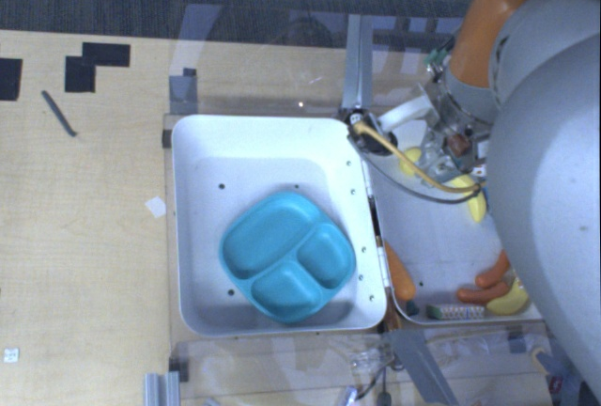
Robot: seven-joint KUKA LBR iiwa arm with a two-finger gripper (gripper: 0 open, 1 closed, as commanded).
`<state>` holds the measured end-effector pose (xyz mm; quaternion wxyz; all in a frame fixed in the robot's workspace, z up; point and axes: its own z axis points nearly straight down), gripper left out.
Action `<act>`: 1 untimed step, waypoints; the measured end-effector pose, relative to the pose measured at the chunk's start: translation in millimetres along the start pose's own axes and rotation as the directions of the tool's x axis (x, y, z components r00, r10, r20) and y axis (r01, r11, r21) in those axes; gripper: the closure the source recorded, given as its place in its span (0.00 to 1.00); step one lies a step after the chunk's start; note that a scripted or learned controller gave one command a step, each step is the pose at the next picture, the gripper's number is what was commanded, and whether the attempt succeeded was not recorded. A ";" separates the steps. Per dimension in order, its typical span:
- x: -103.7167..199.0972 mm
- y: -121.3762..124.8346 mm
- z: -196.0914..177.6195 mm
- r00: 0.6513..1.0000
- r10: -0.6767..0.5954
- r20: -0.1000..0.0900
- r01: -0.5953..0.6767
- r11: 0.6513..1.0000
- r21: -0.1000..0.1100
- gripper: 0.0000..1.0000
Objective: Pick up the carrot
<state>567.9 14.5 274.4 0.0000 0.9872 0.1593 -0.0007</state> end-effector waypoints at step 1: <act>-59.7 8.5 91.0 0.999 0.039 0.000 -0.039 0.999 0.001 1.00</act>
